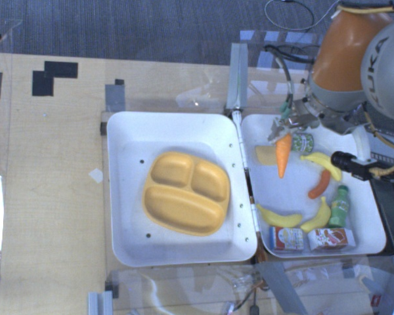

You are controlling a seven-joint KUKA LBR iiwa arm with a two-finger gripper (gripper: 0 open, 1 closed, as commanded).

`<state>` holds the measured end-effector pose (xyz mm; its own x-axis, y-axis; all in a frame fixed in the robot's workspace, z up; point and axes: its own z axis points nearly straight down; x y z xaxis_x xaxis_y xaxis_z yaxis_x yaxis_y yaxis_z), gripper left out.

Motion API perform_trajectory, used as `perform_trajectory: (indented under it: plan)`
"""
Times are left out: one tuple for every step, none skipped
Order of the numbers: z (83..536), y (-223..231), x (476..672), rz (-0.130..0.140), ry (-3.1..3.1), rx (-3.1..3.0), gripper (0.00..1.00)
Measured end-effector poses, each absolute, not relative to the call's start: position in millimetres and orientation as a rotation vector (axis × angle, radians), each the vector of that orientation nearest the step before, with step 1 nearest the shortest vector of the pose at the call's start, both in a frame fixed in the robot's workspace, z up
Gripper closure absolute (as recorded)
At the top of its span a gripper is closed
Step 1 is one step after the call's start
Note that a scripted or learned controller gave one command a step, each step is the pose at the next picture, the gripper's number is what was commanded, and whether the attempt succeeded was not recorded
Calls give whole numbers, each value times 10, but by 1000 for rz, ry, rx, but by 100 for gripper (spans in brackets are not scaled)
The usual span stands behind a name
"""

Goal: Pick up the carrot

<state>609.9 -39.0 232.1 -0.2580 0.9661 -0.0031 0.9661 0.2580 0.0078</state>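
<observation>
The end effector (pixel 285 126) pinches the fat top of the carrot (pixel 283 154). The carrot hangs point-down over the right bin (pixel 379 231), so it looks picked up, barely lifted.

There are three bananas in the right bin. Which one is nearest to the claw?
The banana at the top, just right of the carrot, is nearest to the claw. The two other bananas lie lower, beside the cartons.
</observation>
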Motion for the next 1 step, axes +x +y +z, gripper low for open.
perform_trajectory:
  plan:
    - [2556,-702,6319,8,2181,2252,100]
